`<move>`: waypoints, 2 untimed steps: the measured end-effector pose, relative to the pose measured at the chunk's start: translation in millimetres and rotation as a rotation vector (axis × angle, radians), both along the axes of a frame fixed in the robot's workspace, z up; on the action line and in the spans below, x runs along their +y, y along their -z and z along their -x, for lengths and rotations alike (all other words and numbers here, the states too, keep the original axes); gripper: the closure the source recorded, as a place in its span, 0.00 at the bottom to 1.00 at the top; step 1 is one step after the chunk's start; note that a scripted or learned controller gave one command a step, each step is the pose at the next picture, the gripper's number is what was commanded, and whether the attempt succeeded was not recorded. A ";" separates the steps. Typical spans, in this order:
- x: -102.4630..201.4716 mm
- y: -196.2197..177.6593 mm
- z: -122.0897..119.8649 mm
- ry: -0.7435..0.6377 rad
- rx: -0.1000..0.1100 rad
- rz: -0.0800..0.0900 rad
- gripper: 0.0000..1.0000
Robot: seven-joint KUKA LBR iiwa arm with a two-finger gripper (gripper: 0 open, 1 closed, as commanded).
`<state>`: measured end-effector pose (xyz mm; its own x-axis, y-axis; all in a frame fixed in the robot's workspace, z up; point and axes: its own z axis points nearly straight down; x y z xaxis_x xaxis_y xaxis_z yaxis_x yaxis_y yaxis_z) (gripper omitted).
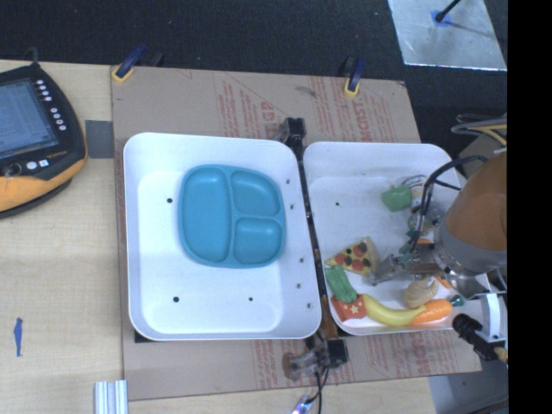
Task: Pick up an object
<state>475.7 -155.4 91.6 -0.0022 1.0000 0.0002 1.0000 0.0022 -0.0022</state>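
We see the gripper (390, 268) low in the right bin (345, 164), its tips just beside the pizza slice (357, 254), though we cannot tell how far it is open or whether it grips anything. Around it lie a banana (389, 311), a carrot (433, 313) and a green toy (397, 198), while the left bin (147, 231) holds a blue divided plate (231, 216)

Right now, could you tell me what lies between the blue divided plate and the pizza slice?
In the camera view, bare white floor of the left bin, then the two bins' adjoining rims, lie between the blue divided plate and the pizza slice.
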 end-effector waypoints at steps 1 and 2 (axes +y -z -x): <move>9.9 0.2 0.2 -0.004 0.003 -0.002 0.00; 19.1 0.3 0.2 -0.005 0.004 -0.002 0.00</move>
<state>475.5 -136.3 91.3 -0.0069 1.0000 0.0024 1.0000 0.0070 -0.0061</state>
